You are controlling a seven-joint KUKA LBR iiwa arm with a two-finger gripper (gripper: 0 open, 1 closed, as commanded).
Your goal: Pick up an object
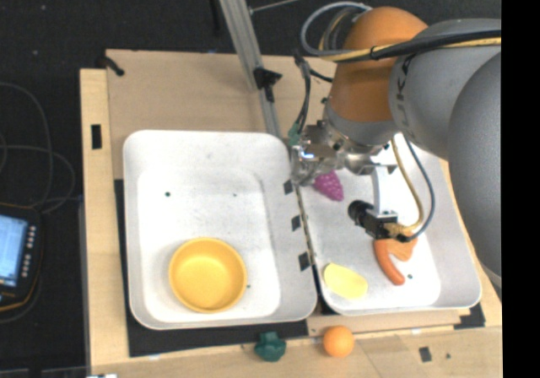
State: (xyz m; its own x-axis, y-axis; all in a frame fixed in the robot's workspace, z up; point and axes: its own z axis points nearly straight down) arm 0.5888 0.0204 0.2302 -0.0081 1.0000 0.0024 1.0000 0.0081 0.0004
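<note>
My gripper (310, 164) hangs over the near-left part of the right bin (447, 283), close to the wall shared with the left bin. A purple, bumpy grape-like object (330, 186) lies just below and right of it, partly covered by the wrist; whether it touches the gripper I cannot tell. An orange carrot (390, 261) lies toward the bin's front right. A pale yellow, flat rounded piece (344, 281) rests at the bin's front left corner.
A yellow bowl (207, 274) sits in the front of the left bin (152, 165). On the bench in front of the bins lie an orange ball (337, 341) and a small green object (270, 348). A slanted metal rail (240, 26) rises behind the bins.
</note>
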